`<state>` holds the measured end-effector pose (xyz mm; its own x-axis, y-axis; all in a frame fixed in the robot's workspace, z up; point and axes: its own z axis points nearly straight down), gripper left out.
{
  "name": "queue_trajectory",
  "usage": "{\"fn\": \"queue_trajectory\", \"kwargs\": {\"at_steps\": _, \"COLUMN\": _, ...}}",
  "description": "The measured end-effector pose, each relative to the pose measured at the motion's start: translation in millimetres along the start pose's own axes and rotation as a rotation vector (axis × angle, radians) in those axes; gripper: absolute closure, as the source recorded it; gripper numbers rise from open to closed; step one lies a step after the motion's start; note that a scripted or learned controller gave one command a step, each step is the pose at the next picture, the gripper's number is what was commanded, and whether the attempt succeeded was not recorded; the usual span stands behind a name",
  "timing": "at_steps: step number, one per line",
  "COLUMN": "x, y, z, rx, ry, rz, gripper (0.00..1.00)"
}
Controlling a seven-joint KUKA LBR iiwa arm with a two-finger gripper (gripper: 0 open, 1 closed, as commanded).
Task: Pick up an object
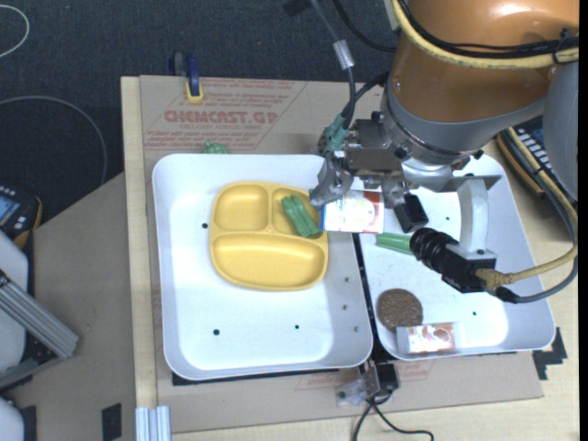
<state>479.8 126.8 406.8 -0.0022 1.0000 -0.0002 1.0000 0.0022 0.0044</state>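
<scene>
Glossy yellow divided tray (266,260), ribbed green piece (299,215) (elongated)

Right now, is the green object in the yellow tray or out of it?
In. The green object lies in the upper right compartment of the yellow tray, against its right rim, in the left bin.

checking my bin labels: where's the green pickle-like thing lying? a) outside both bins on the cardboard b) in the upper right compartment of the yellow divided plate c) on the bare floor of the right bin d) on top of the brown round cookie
b: the green pickle lies in the upper right compartment of the yellow divided plate, which sits in the left bin.
</scene>
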Motion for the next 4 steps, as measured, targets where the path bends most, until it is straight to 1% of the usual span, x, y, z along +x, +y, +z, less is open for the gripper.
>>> {"fn": "queue_trajectory", "kwargs": {"at_steps": 1, "x": -40, "y": 0, "z": -33, "rx": -0.002, "ry": 0.000, "rz": 0.006, "gripper": 1.00}}
{"fn": "queue_trajectory", "kwargs": {"at_steps": 2, "x": -96, "y": -1, "z": 11, "rx": 0.011, "ry": -0.001, "rz": 0.008, "gripper": 1.00}}
{"fn": "queue_trajectory", "kwargs": {"at_steps": 3, "x": 4, "y": -1, "z": 13, "rx": 0.004, "ry": 0.002, "rz": -0.009, "gripper": 1.00}}
{"fn": "queue_trajectory", "kwargs": {"at_steps": 4, "x": -2, "y": 0, "z": 2, "rx": 0.001, "ry": 0.000, "rz": 0.001, "gripper": 1.00}}
